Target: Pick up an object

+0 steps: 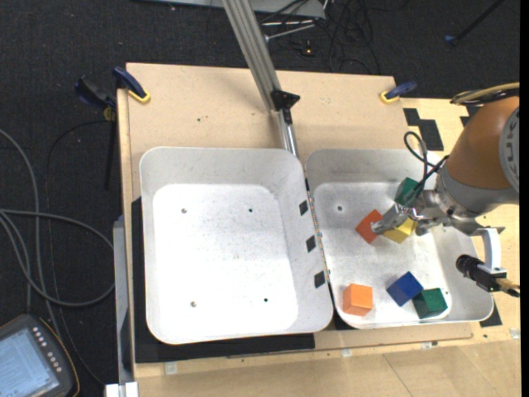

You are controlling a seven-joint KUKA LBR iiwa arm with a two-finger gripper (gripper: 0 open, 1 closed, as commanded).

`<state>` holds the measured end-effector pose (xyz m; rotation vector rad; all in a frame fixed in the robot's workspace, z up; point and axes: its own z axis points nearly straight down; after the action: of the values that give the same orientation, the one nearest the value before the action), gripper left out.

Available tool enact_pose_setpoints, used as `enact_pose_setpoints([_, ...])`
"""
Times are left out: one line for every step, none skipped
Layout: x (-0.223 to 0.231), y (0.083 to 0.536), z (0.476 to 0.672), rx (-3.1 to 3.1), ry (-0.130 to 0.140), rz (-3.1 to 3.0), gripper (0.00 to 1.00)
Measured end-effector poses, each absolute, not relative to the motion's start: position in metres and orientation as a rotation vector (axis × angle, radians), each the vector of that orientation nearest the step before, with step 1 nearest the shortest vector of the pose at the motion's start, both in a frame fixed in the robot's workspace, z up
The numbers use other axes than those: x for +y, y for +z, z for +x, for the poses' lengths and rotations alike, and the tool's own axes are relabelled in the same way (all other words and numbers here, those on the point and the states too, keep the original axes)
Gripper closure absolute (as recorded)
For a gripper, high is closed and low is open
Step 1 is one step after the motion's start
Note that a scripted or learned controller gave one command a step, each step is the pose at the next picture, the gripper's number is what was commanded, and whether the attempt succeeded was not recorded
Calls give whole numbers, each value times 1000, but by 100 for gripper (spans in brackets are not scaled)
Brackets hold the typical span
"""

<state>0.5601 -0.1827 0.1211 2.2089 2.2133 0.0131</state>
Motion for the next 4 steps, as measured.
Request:
enact_pose_setpoints([-184,131,561,2207,16,2209,100])
enact_pose_setpoints([-186,174,563,2220,3,2216,100])
enact_pose_setpoints([-178,222,562,2221,5,2213,100])
enact_pose_setpoints([-178,263,564,2221,4,2213,100])
